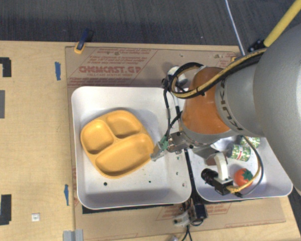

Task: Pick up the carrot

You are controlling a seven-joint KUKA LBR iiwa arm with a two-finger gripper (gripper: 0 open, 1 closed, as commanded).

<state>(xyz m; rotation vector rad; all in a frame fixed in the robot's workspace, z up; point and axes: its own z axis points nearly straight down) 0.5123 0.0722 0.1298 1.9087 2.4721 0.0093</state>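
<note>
So here's what you've got. The bin on the view's left (78, 185) holds one thing: a yellow three-compartment plate (115, 144), sitting left of centre and turned at an angle. Nothing is in its compartments. The bin on the right (277, 186) has the carrot (242, 175), an orange lump with a green tip. It lies toward that bin's near rim, with a green-and-white item (239, 152) just behind it.

The gripper (158, 152) is over the left bin, right up against the plate's right-hand rim. That puts it well apart from the carrot, across the wall where the two bins meet. You can't tell from this angle how its grip stands; it's too small and cluttered there.

For room, you get bare floor along the left bin's near edge and its far right corner. The right bin is crowded, since the arm (271, 94) hangs over most of it. Both bins rest on a cardboard sheet (110, 67).
</note>
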